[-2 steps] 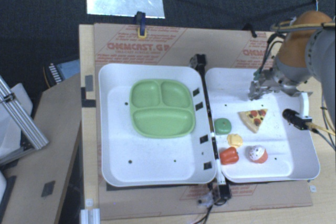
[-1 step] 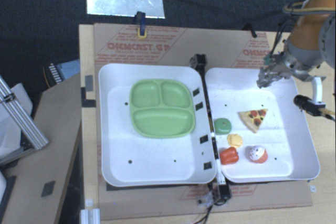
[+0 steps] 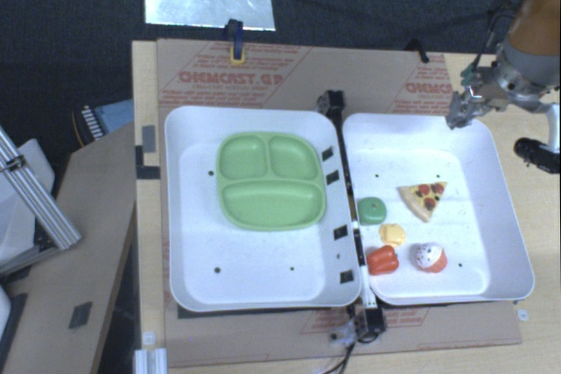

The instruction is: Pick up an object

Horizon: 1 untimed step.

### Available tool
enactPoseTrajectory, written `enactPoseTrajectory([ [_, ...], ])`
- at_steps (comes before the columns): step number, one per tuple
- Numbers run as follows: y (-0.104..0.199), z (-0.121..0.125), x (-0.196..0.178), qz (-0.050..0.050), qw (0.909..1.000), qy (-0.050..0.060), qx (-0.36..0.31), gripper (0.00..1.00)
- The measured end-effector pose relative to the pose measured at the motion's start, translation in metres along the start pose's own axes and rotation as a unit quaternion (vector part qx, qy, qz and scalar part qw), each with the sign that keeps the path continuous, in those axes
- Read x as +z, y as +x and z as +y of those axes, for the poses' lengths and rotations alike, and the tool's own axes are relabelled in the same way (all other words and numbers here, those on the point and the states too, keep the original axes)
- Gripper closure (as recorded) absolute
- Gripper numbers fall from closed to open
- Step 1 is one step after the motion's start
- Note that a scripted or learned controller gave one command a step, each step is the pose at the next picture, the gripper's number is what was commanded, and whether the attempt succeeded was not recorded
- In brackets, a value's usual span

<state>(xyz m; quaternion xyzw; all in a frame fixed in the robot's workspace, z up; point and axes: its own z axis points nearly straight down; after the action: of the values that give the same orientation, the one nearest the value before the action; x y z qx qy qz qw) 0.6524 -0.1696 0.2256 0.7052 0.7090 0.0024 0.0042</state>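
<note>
Two shallow white bins [image 3: 254,123] [image 3: 491,188]; one green divided plastic plate [image 3: 270,180]; one toy pizza slice [image 3: 424,198]; four small toy foods [image 3: 372,209] [image 3: 392,234] [image 3: 381,259] [image 3: 429,257].

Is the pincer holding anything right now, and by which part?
Nothing is held: the pincer hangs over the right bin's far corner, apart from the toys.

One fixed camera looks down at a slant from above the worktop [image 3: 263,66], taking in both white bins [image 3: 193,276].
</note>
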Motion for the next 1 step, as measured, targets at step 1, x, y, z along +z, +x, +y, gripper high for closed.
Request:
enactPoseTrajectory([
  [1,-0.0002,0.0016,-0.0453,0.001,1.0,0.002,0.0,1.0],
])
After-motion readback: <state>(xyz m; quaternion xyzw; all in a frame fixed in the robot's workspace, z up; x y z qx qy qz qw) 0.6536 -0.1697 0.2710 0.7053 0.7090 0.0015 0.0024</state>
